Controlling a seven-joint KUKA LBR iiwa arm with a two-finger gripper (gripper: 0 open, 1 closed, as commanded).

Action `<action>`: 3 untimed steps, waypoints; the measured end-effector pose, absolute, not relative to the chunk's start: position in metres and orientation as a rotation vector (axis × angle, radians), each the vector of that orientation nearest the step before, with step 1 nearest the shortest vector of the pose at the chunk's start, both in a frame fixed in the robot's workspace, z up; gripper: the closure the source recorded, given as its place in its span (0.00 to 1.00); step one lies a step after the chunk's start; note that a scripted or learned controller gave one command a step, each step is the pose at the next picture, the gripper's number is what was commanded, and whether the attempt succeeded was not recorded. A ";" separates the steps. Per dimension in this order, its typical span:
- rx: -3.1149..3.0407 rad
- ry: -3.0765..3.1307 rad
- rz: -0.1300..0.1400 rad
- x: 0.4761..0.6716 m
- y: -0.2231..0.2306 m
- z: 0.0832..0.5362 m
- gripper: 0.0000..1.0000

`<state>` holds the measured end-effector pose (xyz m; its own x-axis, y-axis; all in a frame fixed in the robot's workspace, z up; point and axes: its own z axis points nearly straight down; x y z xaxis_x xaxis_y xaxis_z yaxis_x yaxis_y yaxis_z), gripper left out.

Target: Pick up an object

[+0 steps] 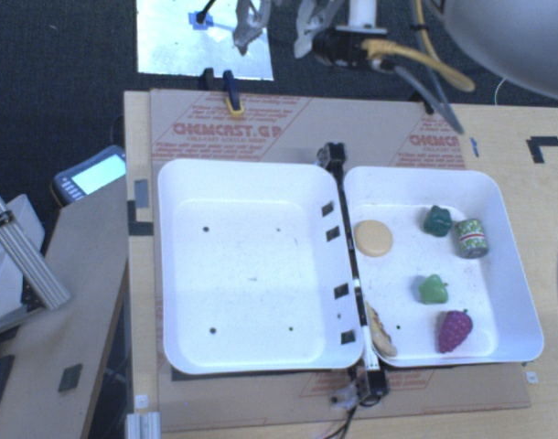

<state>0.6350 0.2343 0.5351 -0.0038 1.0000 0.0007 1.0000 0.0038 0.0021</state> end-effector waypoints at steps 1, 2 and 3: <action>2.213 2.227 0.008 0.635 0.235 0.547 1.00; 2.212 2.228 0.007 0.635 0.235 0.546 0.00; 2.208 2.230 0.011 0.635 0.235 0.558 1.00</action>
